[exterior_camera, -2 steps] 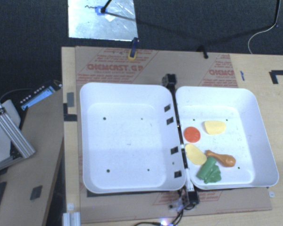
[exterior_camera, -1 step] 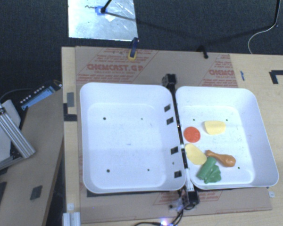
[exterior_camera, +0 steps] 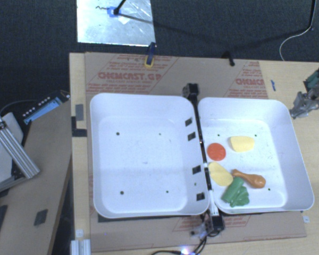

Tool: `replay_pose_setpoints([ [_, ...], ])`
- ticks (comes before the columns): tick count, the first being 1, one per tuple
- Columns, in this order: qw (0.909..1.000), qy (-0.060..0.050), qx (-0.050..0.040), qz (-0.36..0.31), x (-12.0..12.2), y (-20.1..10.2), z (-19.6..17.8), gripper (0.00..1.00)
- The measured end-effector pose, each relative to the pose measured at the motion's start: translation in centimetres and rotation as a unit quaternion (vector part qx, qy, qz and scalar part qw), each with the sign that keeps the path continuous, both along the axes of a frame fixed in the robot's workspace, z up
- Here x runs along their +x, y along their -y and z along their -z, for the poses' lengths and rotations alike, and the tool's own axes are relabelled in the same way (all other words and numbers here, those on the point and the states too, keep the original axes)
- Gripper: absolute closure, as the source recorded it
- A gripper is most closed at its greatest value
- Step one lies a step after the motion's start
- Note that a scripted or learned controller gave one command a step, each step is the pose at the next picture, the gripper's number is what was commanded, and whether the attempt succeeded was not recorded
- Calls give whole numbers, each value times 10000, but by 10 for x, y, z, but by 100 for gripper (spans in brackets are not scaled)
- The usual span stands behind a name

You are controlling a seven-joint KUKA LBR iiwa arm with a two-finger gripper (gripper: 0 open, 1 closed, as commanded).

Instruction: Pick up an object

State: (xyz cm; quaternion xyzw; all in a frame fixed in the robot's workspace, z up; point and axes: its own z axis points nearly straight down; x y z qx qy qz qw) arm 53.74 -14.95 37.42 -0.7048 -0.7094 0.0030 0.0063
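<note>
Five toy foods in the right bin [exterior_camera: 287,116], gathered toward its near left corner: a red disc [exterior_camera: 216,152], a pale yellow wedge [exterior_camera: 241,143], a yellow slice [exterior_camera: 220,174] touching a green bunch [exterior_camera: 236,193], and an orange-brown drumstick [exterior_camera: 250,178] lying just beside both. Claw [exterior_camera: 308,101] at the far right edge, outside the bin's rim and well apart from all of them. Too small and blurred to tell how it stands, with nothing visibly in it.
</note>
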Motion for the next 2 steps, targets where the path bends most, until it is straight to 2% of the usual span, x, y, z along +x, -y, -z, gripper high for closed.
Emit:
replay_pose_setpoints([
  [1, 9998, 175, -58, 9, 38, 15, -171, 100],
  [2, 9999, 81, -37, 46, 20, 60, -161, 100],
])
